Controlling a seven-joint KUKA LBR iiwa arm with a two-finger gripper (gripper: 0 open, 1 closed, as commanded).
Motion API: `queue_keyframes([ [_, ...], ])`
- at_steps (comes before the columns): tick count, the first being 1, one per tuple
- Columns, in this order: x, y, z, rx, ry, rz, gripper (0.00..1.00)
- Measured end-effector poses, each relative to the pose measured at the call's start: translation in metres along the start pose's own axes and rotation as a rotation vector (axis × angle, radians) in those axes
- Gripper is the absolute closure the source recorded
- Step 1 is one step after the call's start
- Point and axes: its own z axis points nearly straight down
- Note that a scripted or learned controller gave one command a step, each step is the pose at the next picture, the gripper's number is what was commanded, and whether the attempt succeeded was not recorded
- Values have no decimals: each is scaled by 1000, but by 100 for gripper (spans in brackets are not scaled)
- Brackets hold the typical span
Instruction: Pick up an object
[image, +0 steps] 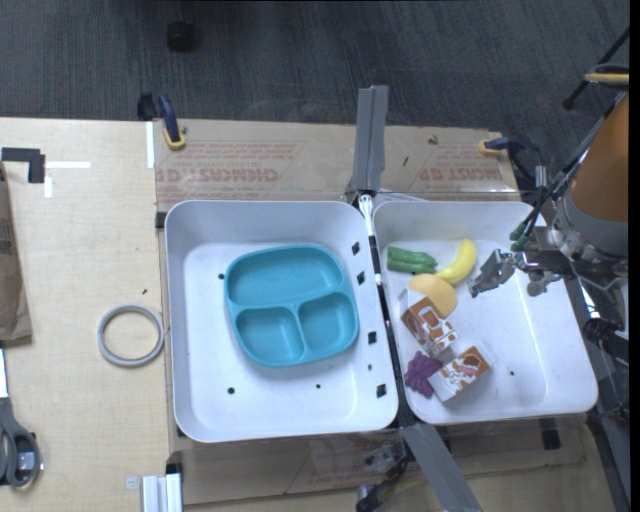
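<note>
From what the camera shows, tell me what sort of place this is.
Probably a robot test bench in a lab: two white bins clamped to a wooden bench, toy food such as a banana, and a claw over them.

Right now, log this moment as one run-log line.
task: pick up an object | gripper: over right bin, right of banana, holding nothing | left bin: blue tray | status: no pick yet

I work in a robotics lab. My gripper (495, 272) hangs over a plywood surface (80, 250) carrying two white bins (185, 330), with clamps (172, 128) fixing a cardboard sheet (260, 165) beyond them. Farther out to my gripper's left lie a tape ring (131, 334) and scissors (18, 452); dark carpet (300, 50) lies past the surface.
</note>
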Motion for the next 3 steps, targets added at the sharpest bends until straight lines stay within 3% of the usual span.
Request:
queue_keyframes([
  [1, 10, 73, 56, 0, 0, -115, 0],
  [2, -22, 120, 153, -21, -9, -237, 0],
  [3, -11, 136, 163, -4, 0, -243, 0],
])
